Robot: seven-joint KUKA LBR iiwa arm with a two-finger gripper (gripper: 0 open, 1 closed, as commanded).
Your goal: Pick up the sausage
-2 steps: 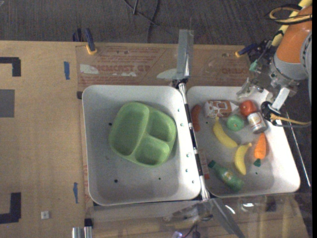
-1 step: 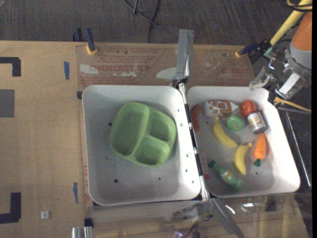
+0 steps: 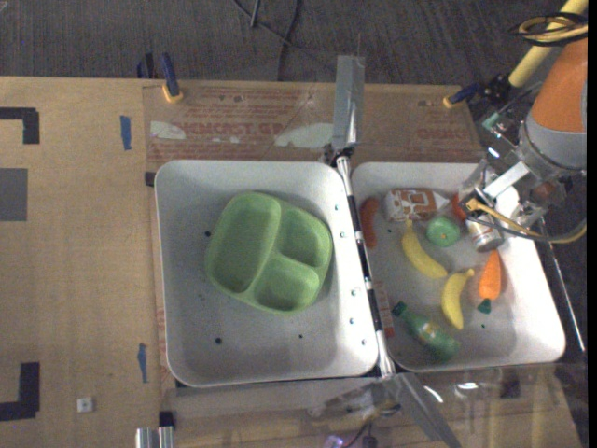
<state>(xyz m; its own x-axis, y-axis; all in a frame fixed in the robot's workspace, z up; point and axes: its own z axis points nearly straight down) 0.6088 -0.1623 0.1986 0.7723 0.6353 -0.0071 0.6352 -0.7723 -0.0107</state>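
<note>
**Kid:** Where is the sausage [image 3: 369,222]?

**Helper:** It lies in the right bin [image 3: 546,320], close against the left wall, just beside the small box [image 3: 411,203]. You will need to reach along that wall, so the spot is tight.

**Kid:** Does your end effector [image 3: 485,215] have it?

**Helper:** No. It hangs over the far right side, near the silver can [image 3: 483,235], well apart from the sausage. You cannot tell how wide it is open.

**Kid:** What is around?

**Helper:** The green plate [image 3: 270,252] sits in the left bin [image 3: 177,325]. Both bins rest on a brown surface [image 3: 75,250], with dark carpet [image 3: 112,17] behind.
</note>
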